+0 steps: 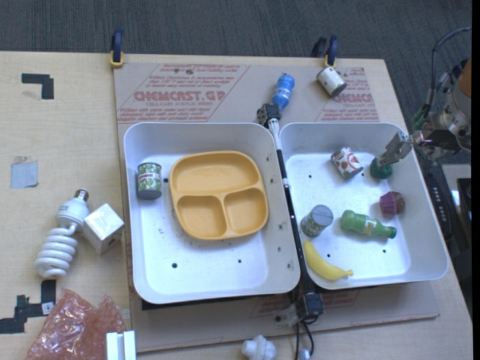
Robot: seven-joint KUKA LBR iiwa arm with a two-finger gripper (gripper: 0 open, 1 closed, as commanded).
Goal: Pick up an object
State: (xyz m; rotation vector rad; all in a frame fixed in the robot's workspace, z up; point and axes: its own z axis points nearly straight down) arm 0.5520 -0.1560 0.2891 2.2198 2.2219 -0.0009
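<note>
The hand (391,153) sits at the upper right of the right bin (420,265), reaching in from the frame's right and tilted down toward a small dark green object (380,171) just beneath it; whether it is wide or narrow cannot be told. That object is likely light and rigid, best gripped across its sides. Close by lie a red-and-white can (346,162), a purple object (391,202), a green bottle (366,225), a grey can (317,220) and a banana (325,265).
</note>
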